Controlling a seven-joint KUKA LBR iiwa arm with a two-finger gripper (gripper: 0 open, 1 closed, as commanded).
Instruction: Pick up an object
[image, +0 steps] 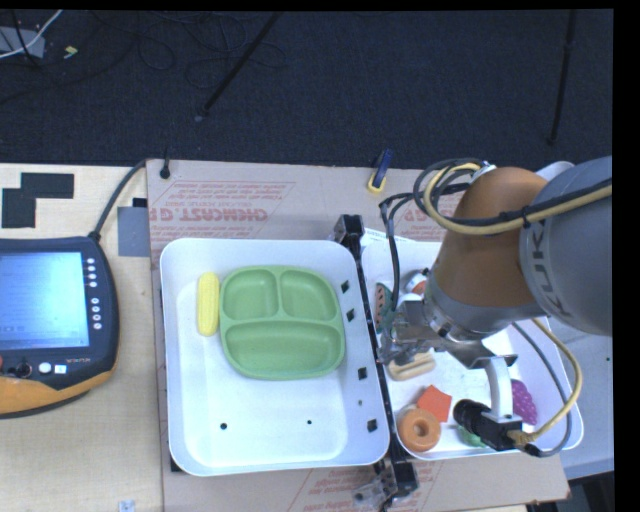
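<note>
Two white bins sit side by side on the bench. The left bin (175, 400) carries a green divided plate (280, 322) at its centre, with a yellow piece (207, 303) just beside the plate toward the bin's left edge. The arm (500, 250) covers most of the right bin (548, 410).

The gripper (403, 340) hangs low near that bin's left edge, directly above a tan block (410, 367). Whether it is open or closed cannot be told from this angle.

Judgement: the tan block is the likely target, and the step in hand is the final descent and grasp.

An orange cube (435, 402) lies near the block toward the near edge. An orange ring (419, 432) sits in the near left corner. A purple piece (523, 402) lies toward the right edge.

Recommendation: centre over the block's narrow width, descend straight, keep clear of the bin's left wall and of the cube, close fully, and only then lift vertically.
</note>
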